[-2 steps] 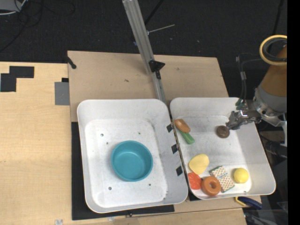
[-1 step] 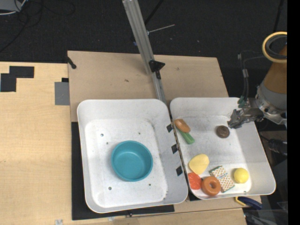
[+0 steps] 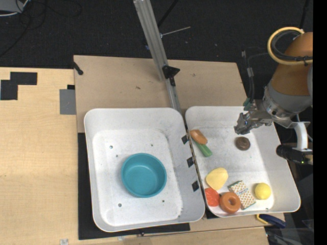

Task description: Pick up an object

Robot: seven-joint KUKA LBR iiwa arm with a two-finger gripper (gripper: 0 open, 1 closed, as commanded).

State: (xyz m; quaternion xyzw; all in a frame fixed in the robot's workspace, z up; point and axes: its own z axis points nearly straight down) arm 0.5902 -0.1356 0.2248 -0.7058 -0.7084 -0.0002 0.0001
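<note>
Tool [image 3: 244, 126] is being held low over the R bin [image 3: 286, 200], upper part, just above and beside a small brown disc [image 3: 242, 143]; open or closed can't be told. Nothing is being seen between the fingers. Carrot [image 3: 200, 141] is lying by the bin's L wall. Yellow lump [image 3: 217, 178], orange ring [image 3: 230, 202], checkered block [image 3: 242, 194] and lemon [image 3: 262, 191] are clustered near the front. Blue bowl [image 3: 144, 174] is sitting in the L bin [image 3: 102, 121].

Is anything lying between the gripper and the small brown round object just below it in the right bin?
Nothing visible does. The gripper hovers just above the brown round object, with bare bin floor between them. The carrot lies well off to the view's left.
</note>
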